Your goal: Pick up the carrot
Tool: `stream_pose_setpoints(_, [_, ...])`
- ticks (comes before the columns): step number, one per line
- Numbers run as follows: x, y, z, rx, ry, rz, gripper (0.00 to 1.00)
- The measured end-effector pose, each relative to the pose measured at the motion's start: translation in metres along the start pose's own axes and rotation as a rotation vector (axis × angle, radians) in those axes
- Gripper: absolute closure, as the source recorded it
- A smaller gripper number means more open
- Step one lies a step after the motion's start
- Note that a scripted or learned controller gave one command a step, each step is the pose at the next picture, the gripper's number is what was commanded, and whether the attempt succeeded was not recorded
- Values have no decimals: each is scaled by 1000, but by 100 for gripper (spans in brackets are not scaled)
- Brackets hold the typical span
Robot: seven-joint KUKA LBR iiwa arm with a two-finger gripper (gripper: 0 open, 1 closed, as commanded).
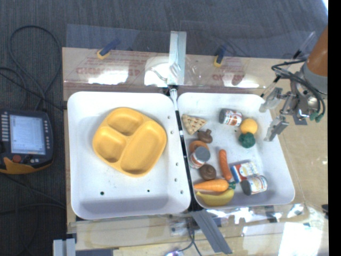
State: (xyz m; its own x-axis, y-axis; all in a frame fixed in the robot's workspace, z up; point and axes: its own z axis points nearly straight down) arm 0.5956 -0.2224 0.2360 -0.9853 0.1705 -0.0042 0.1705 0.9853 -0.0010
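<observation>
Your claw (276,115) hangs over the right rim of the right bin (282,167), with the orange band of the arm (318,63) just above it in the view. Its two fingers (273,130) are spread well apart and nothing is between them; they touch no object.

The carrot (211,185) lies well away from the claw, down and to the left of it, near the front wall of the same bin. It lies on its side, with the green end pointing right, and it touches a banana (216,197) just below it. The things nearest to the claw are a lemon (248,126) and a green broccoli piece (246,140), both just left of it. A yellow divided plate (129,141) sits in the left bin (80,159), far to the left of the claw.
</observation>
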Motion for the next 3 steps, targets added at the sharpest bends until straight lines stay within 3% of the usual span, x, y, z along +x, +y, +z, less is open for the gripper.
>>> stream_pose_setpoints(1, [-42, 8, 2, 1, 0, 235, 0])
stream_pose_setpoints(2, [-52, 11, 129, 1, 17, 184, 0])
stream_pose_setpoints(3, [-57, 10, 120, 2, 1, 183, 0])
